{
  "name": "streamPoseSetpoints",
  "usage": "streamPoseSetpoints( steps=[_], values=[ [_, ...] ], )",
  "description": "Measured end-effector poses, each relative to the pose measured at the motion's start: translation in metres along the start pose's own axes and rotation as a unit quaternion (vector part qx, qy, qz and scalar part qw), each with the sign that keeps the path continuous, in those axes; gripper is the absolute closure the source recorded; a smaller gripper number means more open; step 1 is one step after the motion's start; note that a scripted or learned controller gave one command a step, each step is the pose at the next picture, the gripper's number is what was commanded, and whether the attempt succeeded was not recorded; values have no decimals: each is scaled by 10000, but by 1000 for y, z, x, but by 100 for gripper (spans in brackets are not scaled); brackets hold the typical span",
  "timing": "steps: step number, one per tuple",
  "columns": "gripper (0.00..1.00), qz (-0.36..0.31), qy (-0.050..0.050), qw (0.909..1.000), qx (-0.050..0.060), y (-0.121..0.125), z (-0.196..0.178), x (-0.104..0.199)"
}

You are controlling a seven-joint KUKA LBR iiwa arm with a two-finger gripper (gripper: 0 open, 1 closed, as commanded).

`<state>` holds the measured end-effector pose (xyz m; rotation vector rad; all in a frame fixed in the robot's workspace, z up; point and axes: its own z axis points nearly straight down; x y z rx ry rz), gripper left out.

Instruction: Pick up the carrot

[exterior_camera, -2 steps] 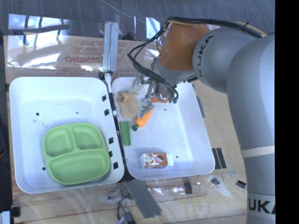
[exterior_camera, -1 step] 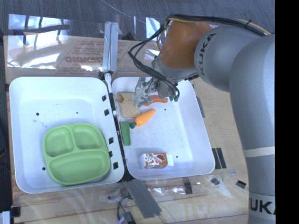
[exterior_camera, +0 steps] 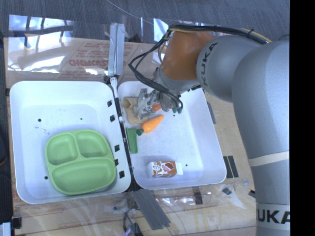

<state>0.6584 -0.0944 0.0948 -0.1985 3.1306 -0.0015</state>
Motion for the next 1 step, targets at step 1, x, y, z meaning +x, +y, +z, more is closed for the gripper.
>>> streamPoseSetpoints(
  steps=[1],
  values=[
    [100, 2022, -21, 9793, -6, 66, -102, -9]
  ],
)
